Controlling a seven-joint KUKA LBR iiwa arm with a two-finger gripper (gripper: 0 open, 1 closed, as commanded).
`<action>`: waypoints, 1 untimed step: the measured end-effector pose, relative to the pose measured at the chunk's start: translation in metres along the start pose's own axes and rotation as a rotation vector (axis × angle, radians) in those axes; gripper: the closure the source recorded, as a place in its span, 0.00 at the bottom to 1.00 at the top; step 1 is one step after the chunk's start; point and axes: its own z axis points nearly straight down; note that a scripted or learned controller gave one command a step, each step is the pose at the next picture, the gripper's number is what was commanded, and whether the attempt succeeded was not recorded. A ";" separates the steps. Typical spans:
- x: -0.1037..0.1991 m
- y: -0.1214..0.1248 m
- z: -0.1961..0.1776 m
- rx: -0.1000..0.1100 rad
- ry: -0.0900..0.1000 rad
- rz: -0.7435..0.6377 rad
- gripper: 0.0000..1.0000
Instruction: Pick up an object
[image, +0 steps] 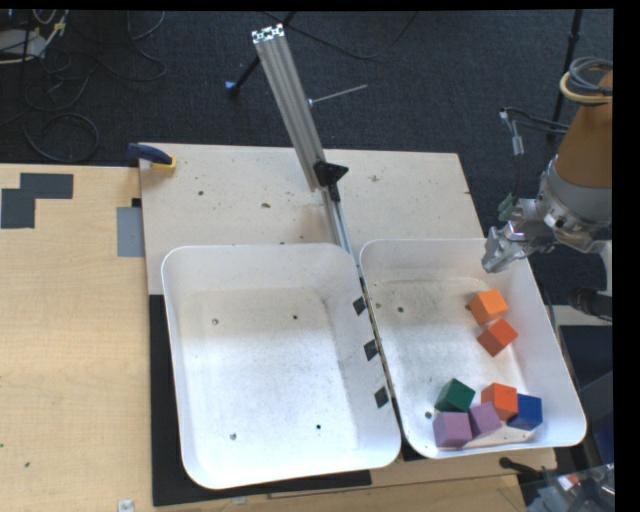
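Hand (497, 250) above right bin (420, 265) (unlabelled)

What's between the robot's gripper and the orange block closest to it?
Nothing but bare white bin floor. In the camera view, the gripper hangs at the right white bin's upper right edge, and the nearest orange cube sits just below.

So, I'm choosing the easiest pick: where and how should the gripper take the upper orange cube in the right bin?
Come straight down on the upper orange cube and close on two opposite flat sides. It lies apart from the red-orange cube below it, so its sides look free. The gripper hangs just above it.
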 end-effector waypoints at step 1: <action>0.050 -0.016 0.013 0.006 0.003 -0.003 1.00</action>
